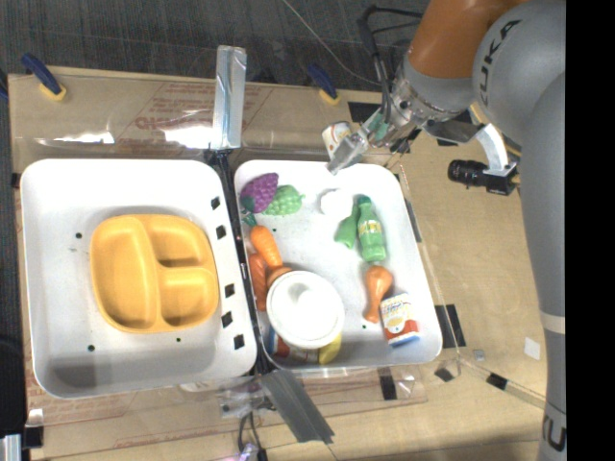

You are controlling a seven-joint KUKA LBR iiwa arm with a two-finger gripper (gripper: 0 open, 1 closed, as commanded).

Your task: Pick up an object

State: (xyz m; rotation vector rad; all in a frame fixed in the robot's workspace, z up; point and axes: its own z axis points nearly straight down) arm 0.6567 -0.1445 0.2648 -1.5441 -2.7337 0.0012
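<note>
Pincer (348,149) hangs over the right bin's (415,257) far rim; can't tell its state. Below sit a glossy green bottle (369,229) and knobbly purple grapes (258,190).

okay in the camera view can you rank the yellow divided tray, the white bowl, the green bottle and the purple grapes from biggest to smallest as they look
1. yellow divided tray, in the left bin
2. white bowl, in the right bin
3. green bottle and purple grapes: these look close in size, so I won't rank one above the other.
</note>
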